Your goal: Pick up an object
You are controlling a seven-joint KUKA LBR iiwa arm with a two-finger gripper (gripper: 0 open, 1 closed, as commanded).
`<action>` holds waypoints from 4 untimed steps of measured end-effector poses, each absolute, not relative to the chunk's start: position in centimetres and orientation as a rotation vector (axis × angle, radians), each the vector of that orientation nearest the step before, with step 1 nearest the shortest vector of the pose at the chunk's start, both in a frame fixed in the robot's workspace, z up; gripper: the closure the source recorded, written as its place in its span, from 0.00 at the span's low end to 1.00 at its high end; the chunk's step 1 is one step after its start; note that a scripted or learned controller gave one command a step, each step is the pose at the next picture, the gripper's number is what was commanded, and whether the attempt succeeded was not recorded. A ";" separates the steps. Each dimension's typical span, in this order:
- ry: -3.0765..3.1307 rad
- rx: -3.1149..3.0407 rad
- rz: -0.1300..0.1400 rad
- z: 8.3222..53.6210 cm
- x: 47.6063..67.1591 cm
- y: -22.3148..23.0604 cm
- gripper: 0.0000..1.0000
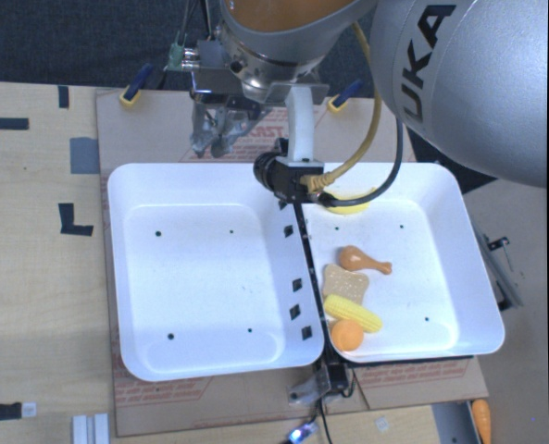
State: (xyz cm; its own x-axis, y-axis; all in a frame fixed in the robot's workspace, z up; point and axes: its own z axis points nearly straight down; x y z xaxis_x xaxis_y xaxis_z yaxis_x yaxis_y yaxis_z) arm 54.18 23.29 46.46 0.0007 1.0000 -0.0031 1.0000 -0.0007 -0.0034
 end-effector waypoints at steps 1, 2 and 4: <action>-2.220 -2.223 0.008 36.9 61.0 23.2 1.00; -2.224 -2.223 -0.005 40.1 67.0 23.3 1.00; -2.226 -2.215 -0.003 44.9 57.4 23.4 1.00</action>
State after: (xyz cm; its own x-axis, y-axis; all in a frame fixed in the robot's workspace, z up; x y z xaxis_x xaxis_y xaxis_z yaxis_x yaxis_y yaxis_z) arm 57.42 23.43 44.90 -0.0047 1.0000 0.0021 1.0000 0.0047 0.0007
